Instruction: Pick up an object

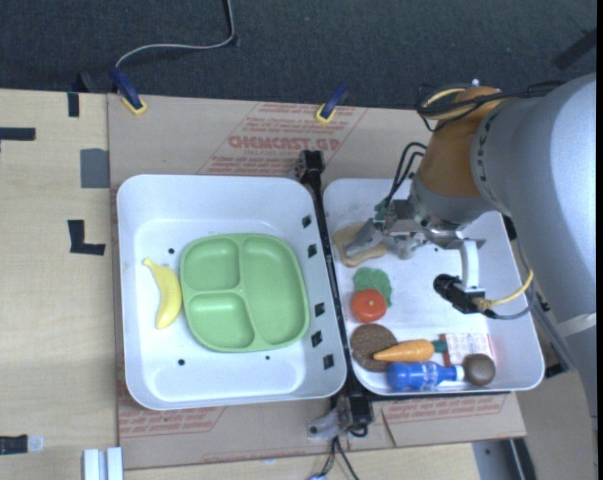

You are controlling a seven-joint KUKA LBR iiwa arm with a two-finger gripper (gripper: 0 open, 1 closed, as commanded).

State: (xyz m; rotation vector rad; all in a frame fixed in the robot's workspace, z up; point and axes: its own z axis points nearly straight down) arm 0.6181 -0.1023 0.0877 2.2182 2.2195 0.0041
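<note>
Honestly, I cannot tell the gripper's (pixel 381 230) state, but the tan toy (pixel 358 244) beneath looks light and stiff; I'd pinch its narrow middle.

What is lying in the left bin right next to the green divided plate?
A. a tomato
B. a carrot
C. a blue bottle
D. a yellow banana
D. The yellow banana lies in the left bin, just to the left of the green divided plate; the carrot, blue bottle and tomato all lie in the right bin.
</note>
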